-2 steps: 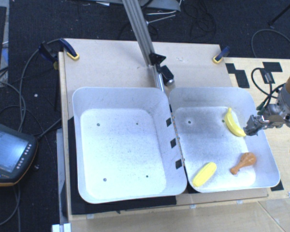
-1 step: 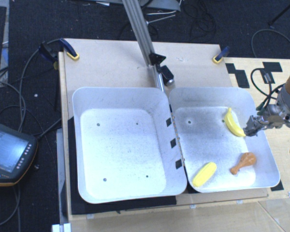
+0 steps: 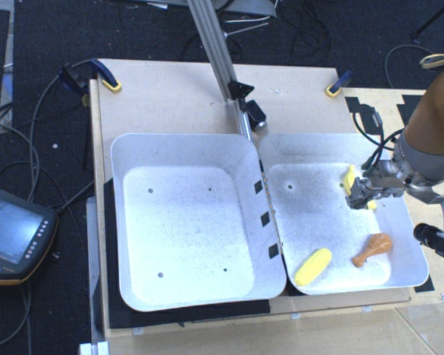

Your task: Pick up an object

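Camera view: jaws perhaps near rim (image 3: 422, 265)

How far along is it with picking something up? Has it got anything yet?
Done: the gripper is down in the right bin, at a small yellow piece. In hand: a grab there, though no hold is visible. Left: lifting it out. The yellow corn cob and orange drumstick lie untouched.

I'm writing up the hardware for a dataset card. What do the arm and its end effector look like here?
The arm comes in from the right. It has a rounded orange band above a smooth grey wrist section. The end effector is a compact assembly of dark grey metal. A thin black cable arcs beside it.
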Available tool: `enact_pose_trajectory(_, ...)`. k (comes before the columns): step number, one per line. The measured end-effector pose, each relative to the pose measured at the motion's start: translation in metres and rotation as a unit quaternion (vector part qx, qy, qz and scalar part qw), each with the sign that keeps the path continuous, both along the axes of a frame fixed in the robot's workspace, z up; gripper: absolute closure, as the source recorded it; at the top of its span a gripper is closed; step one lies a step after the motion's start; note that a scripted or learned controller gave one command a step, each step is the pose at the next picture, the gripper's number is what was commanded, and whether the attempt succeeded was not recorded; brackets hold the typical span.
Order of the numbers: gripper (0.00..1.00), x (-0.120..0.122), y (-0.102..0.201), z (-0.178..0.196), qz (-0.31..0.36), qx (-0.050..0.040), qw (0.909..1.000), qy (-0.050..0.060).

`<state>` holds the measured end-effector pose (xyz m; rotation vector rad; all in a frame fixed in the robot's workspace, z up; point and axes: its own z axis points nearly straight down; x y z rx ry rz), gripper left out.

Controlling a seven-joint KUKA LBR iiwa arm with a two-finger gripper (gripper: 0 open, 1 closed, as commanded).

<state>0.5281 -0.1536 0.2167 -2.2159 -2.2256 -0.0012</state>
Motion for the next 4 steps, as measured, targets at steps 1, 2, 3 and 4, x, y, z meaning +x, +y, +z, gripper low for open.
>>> enact_pose_trajectory(1,1.00,-0.008,0.062,0.002,0.001,0.0001,1.0000,0.000)
enact_pose_trajectory(2,1.00,-0.007,0.111,-0.004,0.000,-0.0001,1.0000,0.000)
enact_pose_trajectory(3,1.00,-0.006,0.167,0.008,0.000,0.0000,1.0000,0.000)
enact_pose_trajectory(4,1.00,-0.004,0.224,0.011,0.001,0.0000,1.0000,0.000)
